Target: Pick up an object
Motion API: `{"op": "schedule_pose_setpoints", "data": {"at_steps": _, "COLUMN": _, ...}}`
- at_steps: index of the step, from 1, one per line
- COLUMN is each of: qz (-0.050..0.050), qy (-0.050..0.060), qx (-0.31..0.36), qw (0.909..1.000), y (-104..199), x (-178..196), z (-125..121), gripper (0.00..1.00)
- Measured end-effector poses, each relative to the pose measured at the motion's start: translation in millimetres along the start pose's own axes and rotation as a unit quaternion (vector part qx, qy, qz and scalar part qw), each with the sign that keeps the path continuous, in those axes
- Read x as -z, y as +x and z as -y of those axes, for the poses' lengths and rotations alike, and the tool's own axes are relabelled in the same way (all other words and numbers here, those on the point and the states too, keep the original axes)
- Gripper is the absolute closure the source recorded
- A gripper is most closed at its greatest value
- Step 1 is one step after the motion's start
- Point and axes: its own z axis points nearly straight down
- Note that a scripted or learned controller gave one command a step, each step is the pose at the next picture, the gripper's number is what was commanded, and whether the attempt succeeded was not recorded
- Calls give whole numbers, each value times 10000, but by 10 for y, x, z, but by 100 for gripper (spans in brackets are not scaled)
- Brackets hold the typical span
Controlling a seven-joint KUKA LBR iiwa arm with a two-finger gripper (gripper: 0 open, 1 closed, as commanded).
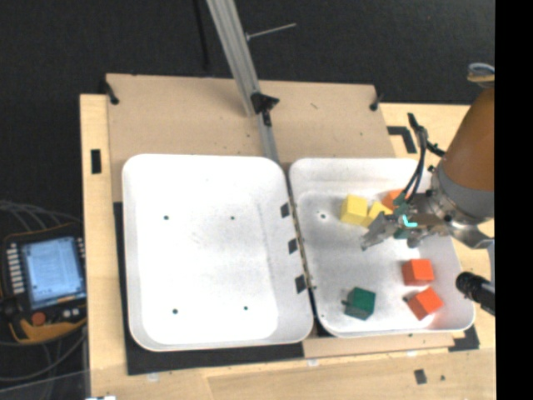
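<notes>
Risk first: gripper (379, 233) sits right by the yellow block (356, 210), w/ an orange block (391, 200) partly hidden just behind the wrist. The two are crowded near the far edge of the right bin (325, 182), so a close could prob. catch a corner, shove yellow sideways or nip both and drop them. Fingers also come in at a slant, which makes a slip off a flat face likely.

Pose: arm (470, 152) reaches in over the right bin's right edge, wrist bent down and toward the bin's middle. Fingertips low, pointing at the bare floor just below yellow. Can't tell if they're spread or pressed together; nothing visible between them.

Other candidates: two orange-red blocks (418, 272) (425, 303) near the right bin's near-right corner, green block (360, 302) by its near edge. Left bin (133, 248) holds no blocks.
</notes>
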Motion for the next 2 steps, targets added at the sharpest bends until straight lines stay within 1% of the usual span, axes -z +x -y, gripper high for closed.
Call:
{"op": "schedule_pose_setpoints", "data": {"at_steps": 1, "qz": 5, "qy": -20, "qx": -18, "qw": 10000, "y": -3, "x": 13, "z": -5, "gripper": 0}}
{"op": "schedule_pose_setpoints", "data": {"at_steps": 2, "qz": 8, "qy": 17, "qx": -22, "qw": 10000, "y": -15, "x": -474, "z": -97, "gripper": 0}}
